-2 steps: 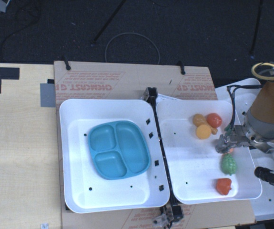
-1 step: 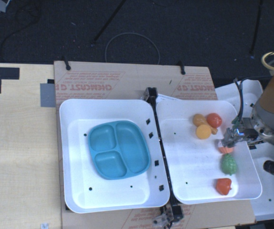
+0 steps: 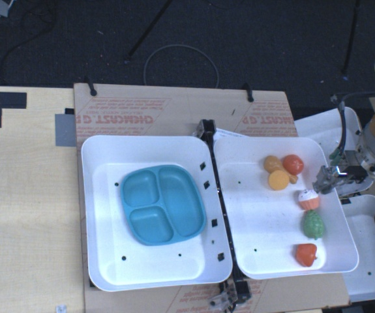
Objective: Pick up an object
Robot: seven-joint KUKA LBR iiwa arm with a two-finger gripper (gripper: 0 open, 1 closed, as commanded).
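The right white bin (image 3: 257, 223) holds several toy foods along its right side. At the back sit an orange piece (image 3: 272, 163), a red tomato (image 3: 293, 163) and a yellow-orange ball (image 3: 278, 180), close together. Toward the front lie a white and pink piece (image 3: 308, 199), a green piece (image 3: 314, 225) and a red pepper (image 3: 306, 254). My gripper (image 3: 326, 180) hangs at the bin's right rim, just right of the tomato and above the white and pink piece. I see nothing held in it.
The left white bin (image 3: 105, 256) holds a blue divided plate (image 3: 163, 204). A black clamp bar (image 3: 214, 194) runs between the bins. Cardboard (image 3: 174, 113) lies under both. Pale bench surface (image 3: 24, 207) stretches left.
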